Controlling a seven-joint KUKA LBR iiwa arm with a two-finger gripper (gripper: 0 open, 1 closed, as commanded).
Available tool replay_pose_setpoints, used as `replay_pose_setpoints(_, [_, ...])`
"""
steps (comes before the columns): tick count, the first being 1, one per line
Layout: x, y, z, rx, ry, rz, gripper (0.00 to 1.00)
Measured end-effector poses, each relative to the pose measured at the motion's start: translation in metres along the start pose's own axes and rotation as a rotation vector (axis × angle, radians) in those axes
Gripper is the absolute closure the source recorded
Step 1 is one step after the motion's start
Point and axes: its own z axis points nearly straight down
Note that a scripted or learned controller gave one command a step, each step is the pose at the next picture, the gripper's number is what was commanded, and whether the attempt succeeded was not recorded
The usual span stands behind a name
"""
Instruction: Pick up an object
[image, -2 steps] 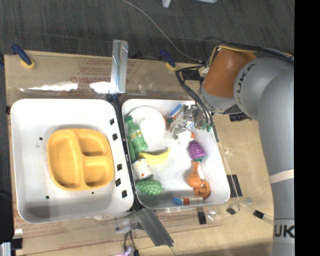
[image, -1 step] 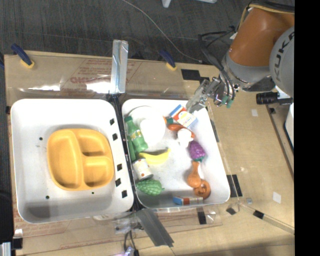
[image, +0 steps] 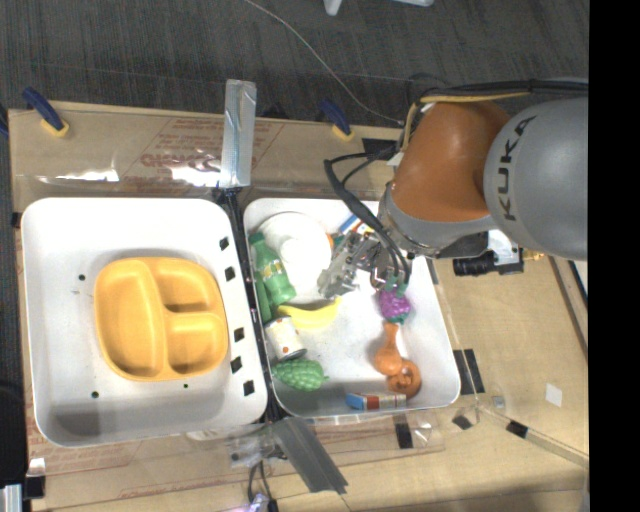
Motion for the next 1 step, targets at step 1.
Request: replay_pose_setpoints(1, [-0.0589,-0.0266,-0.0877,0.000,-0.011,0.152,1.00])
